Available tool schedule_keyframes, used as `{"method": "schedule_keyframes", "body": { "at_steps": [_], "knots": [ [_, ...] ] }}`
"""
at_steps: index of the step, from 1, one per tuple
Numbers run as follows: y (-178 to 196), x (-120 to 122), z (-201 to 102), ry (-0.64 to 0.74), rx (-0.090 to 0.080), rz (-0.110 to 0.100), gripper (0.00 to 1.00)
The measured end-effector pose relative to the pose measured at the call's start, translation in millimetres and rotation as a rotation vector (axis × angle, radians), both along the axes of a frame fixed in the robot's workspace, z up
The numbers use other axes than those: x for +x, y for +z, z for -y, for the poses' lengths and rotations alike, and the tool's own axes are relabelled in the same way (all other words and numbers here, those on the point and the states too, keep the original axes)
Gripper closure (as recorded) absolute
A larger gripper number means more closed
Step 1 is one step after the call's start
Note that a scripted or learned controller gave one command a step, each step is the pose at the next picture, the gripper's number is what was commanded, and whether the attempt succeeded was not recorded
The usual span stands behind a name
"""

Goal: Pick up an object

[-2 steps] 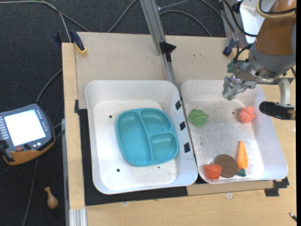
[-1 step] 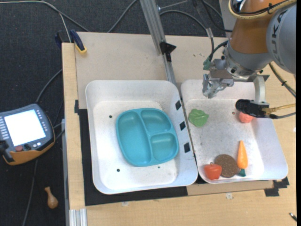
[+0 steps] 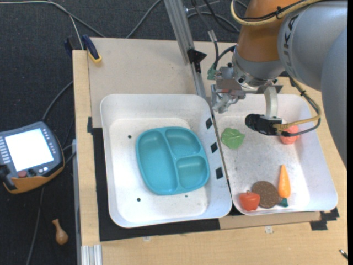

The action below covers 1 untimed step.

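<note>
1. Two shallow white plastic bins side by side on a pale wooden bench, seen from above at a slant: left bin (image 3: 118, 203) centre frame, right bin (image 3: 320, 170) at lower right
2. In the left bin, a turquoise plastic plate with three compartments (image 3: 172, 160), lying flat near the middle
3. In the right bin, near its upper left corner, a small light green leaf-like toy (image 3: 232, 138)
4. At the right bin's right side, a pink rounded toy (image 3: 289, 135), partly behind a black cylindrical part of the arm
5. Along the right bin's lower edge, a red tomato-like toy (image 3: 249, 201), a brown round flat piece (image 3: 267, 193) just beside it, and an orange carrot-shaped toy (image 3: 283, 182) standing close at the right
6. Grey arm with orange band (image 3: 265, 21) filling upper right of the frame
7. Two-finger metal gripper (image 3: 220, 102) above the right bin's upper left corner, just above the green toy; open or closed: cannot tell, nothing seen held
8. At far left, off the bench, a handheld control pendant with a bright screen (image 3: 27, 154)
</note>
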<state>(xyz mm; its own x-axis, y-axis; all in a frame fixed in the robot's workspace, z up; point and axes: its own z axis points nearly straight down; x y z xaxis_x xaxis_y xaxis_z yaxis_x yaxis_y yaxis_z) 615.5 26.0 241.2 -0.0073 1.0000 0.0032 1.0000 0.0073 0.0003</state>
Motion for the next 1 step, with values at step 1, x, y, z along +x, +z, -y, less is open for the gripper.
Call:
{"method": "schedule_keyframes", "body": {
  "at_steps": [1],
  "knots": [
    [3.1,11.4,-52.8,0.0,-0.001,0.002,1.0]
  ]
}}
